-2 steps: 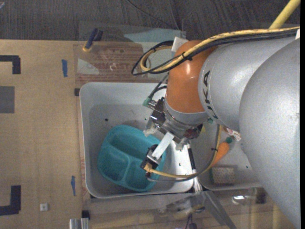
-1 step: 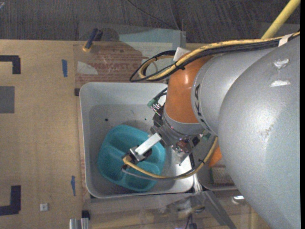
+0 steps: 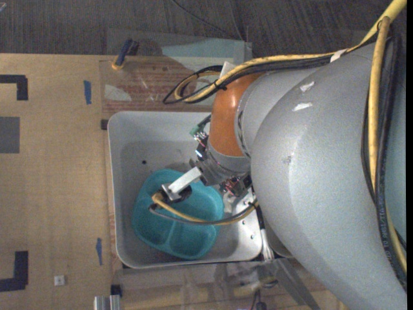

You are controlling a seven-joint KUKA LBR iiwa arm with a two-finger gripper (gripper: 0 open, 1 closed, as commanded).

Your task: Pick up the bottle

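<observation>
The grey arm (image 3: 316, 173) reaches in from the right and covers much of that side, with its orange band (image 3: 222, 124) over the far right part of a white bin (image 3: 119, 173). Below the band the wrist slants down into the bin, and the gripper (image 3: 231, 187) sits low at the bin's right side, just beside the right edge of a teal tray (image 3: 190, 241). It is mostly tucked under the arm, so whether it is open or closed cannot be told. The tray is a rounded dish divided into compartments, and it lies tilted in the near half of the bin, leaning toward the front wall. The far left part of the bin floor is bare white. Where the bottle lies cannot be told, since the arm hides the rest. The bin rests on a wooden bench (image 3: 51, 173) marked with black corner marks (image 3: 16, 86) and short strips of blue tape (image 3: 87, 92). A clamp (image 3: 122, 52) with a blue and yellow handle grips the bench's far edge.
</observation>
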